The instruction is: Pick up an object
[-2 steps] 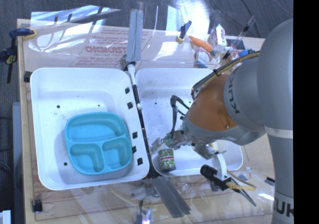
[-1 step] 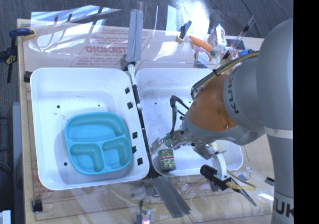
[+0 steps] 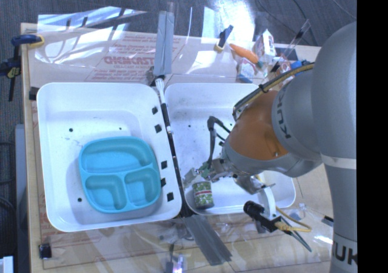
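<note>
A small green-labelled object [image 3: 202, 194], like a little can or packet, lies at the front left corner of the right bin [image 3: 188, 108]. My gripper [image 3: 203, 175] hangs just above and behind it, low over the bin floor at the end of the orange-banded wrist [image 3: 257, 135]. The view does not show whether the object is inside the gripper or merely beside it. The arm's bulk hides most of the right bin's floor.
The left bin [image 3: 54, 114] holds a blue divided tray [image 3: 118, 173] at its front. A divider wall [image 3: 165, 144] separates the two bins. Behind the right bin lie an orange item [image 3: 245, 53] and some packets [image 3: 264, 44]. A blue clamp [image 3: 24, 40] sits at the bench's far left.
</note>
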Controlling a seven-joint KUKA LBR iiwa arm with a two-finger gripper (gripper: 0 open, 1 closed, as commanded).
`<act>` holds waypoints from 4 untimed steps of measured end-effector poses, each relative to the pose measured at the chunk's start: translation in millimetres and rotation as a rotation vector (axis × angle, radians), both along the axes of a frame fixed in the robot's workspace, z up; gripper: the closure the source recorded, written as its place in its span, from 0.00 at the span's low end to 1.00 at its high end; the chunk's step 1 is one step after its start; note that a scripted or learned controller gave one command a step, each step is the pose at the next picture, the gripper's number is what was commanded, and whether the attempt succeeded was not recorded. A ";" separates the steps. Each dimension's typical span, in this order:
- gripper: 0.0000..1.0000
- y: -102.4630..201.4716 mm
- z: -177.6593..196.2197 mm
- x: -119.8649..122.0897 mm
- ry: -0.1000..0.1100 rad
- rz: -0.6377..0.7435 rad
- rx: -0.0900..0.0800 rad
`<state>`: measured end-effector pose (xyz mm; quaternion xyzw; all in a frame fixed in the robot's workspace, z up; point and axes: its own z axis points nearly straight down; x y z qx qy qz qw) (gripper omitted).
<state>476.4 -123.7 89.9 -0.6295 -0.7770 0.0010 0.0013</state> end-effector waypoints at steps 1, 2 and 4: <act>1.00 0.1 7.8 0.6 0.003 0.002 0.001; 1.00 38.2 100.6 92.6 0.000 0.020 0.000; 1.00 77.5 100.1 54.7 0.002 -0.417 0.000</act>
